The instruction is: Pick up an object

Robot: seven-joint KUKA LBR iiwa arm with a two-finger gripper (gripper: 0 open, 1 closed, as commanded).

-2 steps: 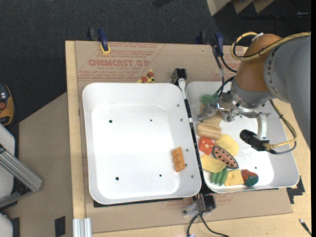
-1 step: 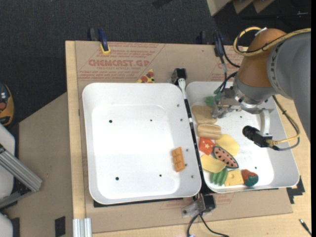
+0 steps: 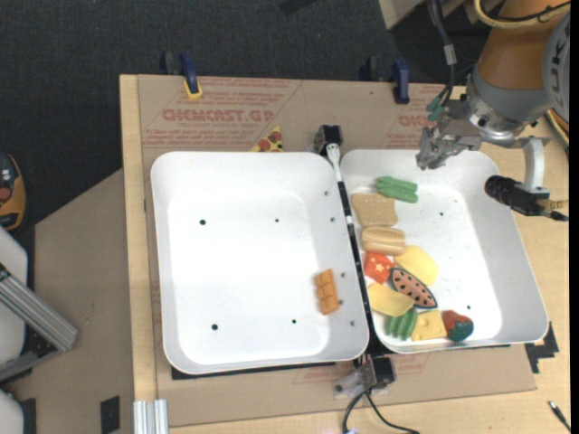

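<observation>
grey two-finger gripper (image 3: 435, 155) hovers at 1 o'clock over right white bin (image 3: 507, 242), above green bean-shaped toy (image 3: 396, 188); opening unreadable, nothing visibly held. pick not yet made.

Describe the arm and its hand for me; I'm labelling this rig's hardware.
The arm is grey with a broad orange band above the wrist. Black cables run down beside it. The hand is a small grey metal assembly with a bit of teal near its top.
</observation>
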